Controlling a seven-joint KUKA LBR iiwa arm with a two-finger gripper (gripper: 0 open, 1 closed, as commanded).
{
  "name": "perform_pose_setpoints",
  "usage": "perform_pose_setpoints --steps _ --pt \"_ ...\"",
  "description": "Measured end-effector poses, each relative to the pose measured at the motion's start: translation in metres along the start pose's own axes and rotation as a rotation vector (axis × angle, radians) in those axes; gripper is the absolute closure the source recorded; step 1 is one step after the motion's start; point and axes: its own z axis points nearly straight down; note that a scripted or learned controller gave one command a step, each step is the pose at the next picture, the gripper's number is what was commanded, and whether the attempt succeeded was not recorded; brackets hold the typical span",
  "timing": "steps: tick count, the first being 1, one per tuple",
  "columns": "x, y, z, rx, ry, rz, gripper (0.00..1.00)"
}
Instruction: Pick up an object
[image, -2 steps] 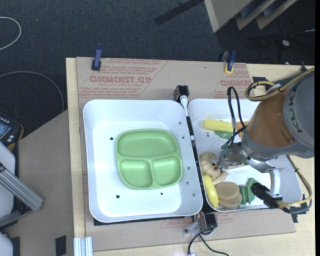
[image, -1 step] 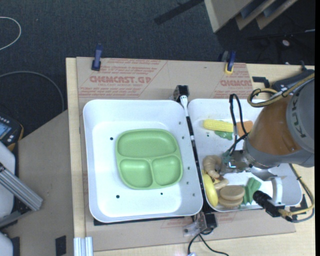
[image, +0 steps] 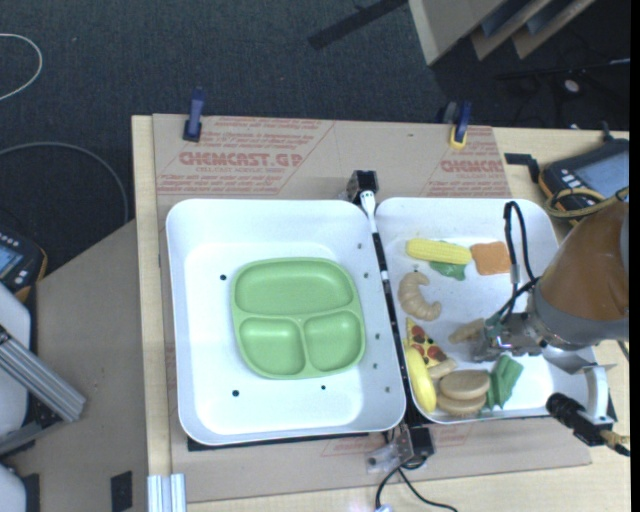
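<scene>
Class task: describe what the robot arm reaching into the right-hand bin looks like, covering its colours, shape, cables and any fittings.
The arm is a thick, rounded body with a broad orange-brown band above a grey wrist section. A black cable loops up from the wrist and back down along it. The gripper is a small assembly of grey metal and dark parts. A pale grey bracket juts from the wrist's lower side.
</scene>
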Motion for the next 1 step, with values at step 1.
perform_pose_setpoints --steps 1 --pt "0.0556 0.0011 0.0000 -0.001 0.001 -0.009 1.00"
